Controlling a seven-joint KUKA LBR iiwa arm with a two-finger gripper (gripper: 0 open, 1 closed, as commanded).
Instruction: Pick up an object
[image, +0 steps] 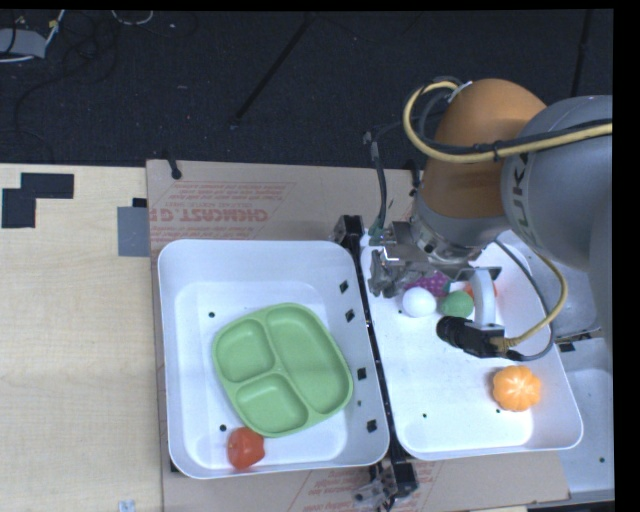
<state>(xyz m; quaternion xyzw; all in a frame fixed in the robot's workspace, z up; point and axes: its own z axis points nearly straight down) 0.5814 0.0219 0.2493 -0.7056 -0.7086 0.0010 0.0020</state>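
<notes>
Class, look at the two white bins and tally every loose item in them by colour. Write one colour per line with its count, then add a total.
Green: 2, the divided plate and a small green piece under the arm
Red: 1, the tomato-like item
Orange: 1, the orange fruit
White: 1, the ball
Purple: 1, the bumpy piece, partly hidden
Total: 6

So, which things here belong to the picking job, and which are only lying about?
For the job:
two-finger gripper
small white ball
small green ball
purple knobbly ball
orange pumpkin-shaped toy
small red toy

Just lying about:
green three-compartment plastic plate
left white bin
right white bin
</notes>
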